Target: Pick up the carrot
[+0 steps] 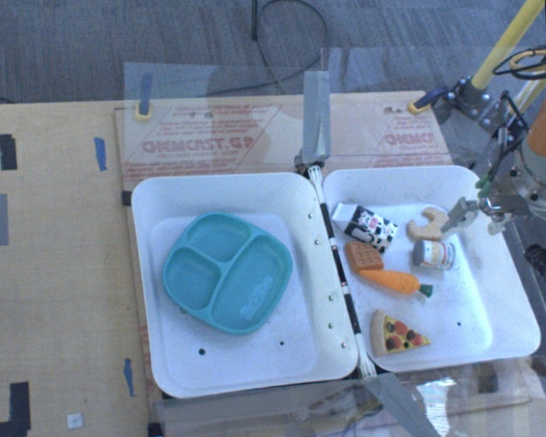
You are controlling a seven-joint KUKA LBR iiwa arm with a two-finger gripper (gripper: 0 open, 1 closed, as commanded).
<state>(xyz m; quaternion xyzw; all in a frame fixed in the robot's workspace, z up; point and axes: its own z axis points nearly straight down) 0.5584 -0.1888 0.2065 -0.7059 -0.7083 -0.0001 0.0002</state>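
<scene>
Overhead, two shallow white bins sit side by side on a pale wooden bench (pixel 58 297), their smooth moulded rims meeting at a central seam. Left bin (pixel 162 196): a teal plastic plate (pixel 226 272), rounded in outline and divided into three compartments, lies tilted on the flat floor. Right bin (pixel 511 324): several small toy foods are grouped in its left half. The carrot (pixel 390 281), a smooth orange cone with a short dark green stub at its right end, lies on its side near the middle of this bin, tip pointing left. Just above it and touching or nearly touching sits a waffle (pixel 363 256), a brownish-orange ridged square. A milk carton (pixel 366 224), white with black patches, lies further toward the back. A pizza slice (pixel 396 333), a tan wedge dotted with red, rests near the front rim. A small cylindrical can (pixel 433 255), metallic with a pale label, lies to the right of the carrot, and a tan curved piece (pixel 430 221) sits behind it. The gripper (pixel 478 213), grey metal, hangs at the right bin's right side, apart from the carrot; whether its fingers are parted or closed cannot be told. Nothing is seen between them.
</scene>
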